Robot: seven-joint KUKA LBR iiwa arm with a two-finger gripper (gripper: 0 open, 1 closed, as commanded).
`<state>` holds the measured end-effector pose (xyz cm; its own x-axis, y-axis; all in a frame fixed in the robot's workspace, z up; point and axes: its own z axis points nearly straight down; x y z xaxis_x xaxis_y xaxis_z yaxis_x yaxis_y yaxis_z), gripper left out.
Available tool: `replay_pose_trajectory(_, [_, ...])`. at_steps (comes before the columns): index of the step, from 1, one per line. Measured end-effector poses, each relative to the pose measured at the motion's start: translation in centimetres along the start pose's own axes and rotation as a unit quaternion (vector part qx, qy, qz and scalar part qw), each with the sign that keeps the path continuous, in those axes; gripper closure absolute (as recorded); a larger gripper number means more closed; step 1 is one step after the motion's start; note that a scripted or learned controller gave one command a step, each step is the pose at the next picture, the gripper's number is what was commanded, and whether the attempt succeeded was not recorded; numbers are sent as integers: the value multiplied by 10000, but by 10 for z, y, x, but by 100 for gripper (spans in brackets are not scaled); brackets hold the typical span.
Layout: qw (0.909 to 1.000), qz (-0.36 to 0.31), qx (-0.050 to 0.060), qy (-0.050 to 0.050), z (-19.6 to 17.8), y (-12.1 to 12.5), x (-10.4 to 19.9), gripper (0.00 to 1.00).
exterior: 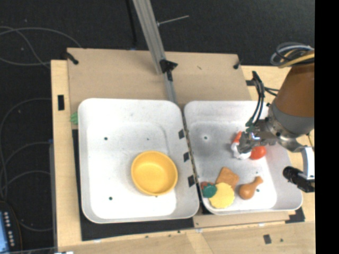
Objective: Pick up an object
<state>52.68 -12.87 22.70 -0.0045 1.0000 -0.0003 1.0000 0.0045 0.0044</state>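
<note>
Two shallow, smooth white bins sit side by side on the bench. The left bin holds a round yellow bowl. The right bin holds a red-orange piece beside the hand — whose grip I cannot tell — plus a tan wedge, a brown drumstick and a lumpy yellow piece.

We see the arm cut off at the right edge, and the gripper partly hides a red object.
</note>
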Motion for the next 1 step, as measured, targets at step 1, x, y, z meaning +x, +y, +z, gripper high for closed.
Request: replay_pose_trajectory(1, [10000,-22,12,12,-1,23,60,100])
